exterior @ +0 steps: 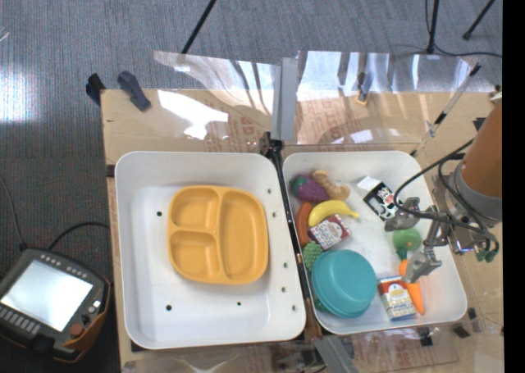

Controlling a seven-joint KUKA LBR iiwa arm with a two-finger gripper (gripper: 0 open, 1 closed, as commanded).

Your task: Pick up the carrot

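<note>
My gripper [420, 255] hangs open right above the carrot [417, 296], by the teal bowl [344, 281]. Nothing's between my 2 fingers yet, so I'm lined up to drop.

Beyond my bench [197, 121] lies a grey ribbed carpet [98, 19], with a bright patch of light on it toward the left. Thin black stand legs [209, 4] slant across the floor past the bench's far edge. A clear glossy sheet [246, 76] along that far edge throws glare. Off the bench's near left corner sits a pendant [51, 302] with a lit screen, its cable curling away.
</note>
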